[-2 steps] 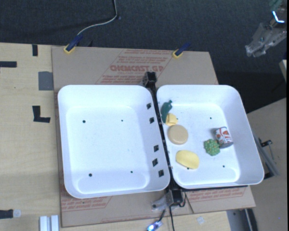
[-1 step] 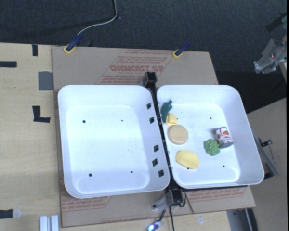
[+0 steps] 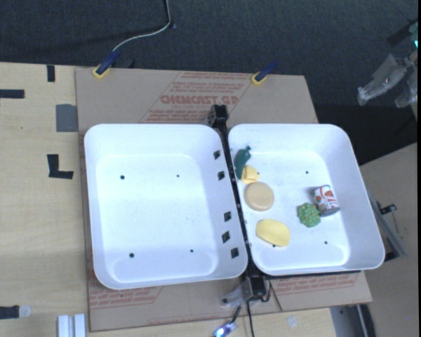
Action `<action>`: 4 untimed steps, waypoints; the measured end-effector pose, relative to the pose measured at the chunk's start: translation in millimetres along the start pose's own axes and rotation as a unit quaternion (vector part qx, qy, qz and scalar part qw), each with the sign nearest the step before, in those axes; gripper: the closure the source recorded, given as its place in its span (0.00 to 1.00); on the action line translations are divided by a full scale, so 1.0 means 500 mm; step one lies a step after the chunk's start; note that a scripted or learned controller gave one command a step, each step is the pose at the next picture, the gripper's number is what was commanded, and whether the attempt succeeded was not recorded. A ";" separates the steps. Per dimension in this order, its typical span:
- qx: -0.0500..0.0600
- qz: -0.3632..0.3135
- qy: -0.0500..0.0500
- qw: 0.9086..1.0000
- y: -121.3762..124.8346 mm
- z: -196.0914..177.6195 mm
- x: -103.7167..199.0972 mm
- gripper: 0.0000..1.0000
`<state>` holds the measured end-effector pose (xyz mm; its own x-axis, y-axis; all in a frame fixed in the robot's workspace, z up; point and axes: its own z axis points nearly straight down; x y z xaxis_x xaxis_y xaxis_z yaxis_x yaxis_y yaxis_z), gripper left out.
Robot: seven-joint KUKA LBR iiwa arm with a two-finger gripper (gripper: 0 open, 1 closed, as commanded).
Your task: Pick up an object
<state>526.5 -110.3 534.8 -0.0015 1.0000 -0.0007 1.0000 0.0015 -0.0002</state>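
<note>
Gripper [image 3: 387, 84] sits way up at the top right corner of my view, off the bench and over the dark floor, well apart from both bins. I see it as a pale grey, blurred shape angled down toward the left, with a bit of the arm behind it at the frame edge; whether it's clenched or released I cannot tell, and I see nothing in it. Down on the bench, the right bin [image 3: 358, 181] holds everything I could go for. A dark green piece [image 3: 241, 157] lies against the divider, with a small yellow piece [image 3: 250, 174] touching it just below. A round tan disc [image 3: 259, 196] sits under those, and a yellow lump [image 3: 273, 232] lies nearer the front wall. Off to the right, a green broccoli-like piece [image 3: 309, 215] rests touching a small red-and-white can [image 3: 325, 199]. The left bin [image 3: 98, 188] shows me bare white floor.
</note>
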 end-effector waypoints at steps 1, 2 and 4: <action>0.000 0.000 0.000 1.000 0.001 -0.021 0.001 1.00; 0.000 0.000 0.000 1.000 0.001 -0.020 0.000 0.00; 0.000 0.000 -0.001 1.000 0.002 -0.040 0.001 0.00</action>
<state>527.4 -109.9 554.9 -0.0023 1.0000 -0.0021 1.0000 0.0023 0.0003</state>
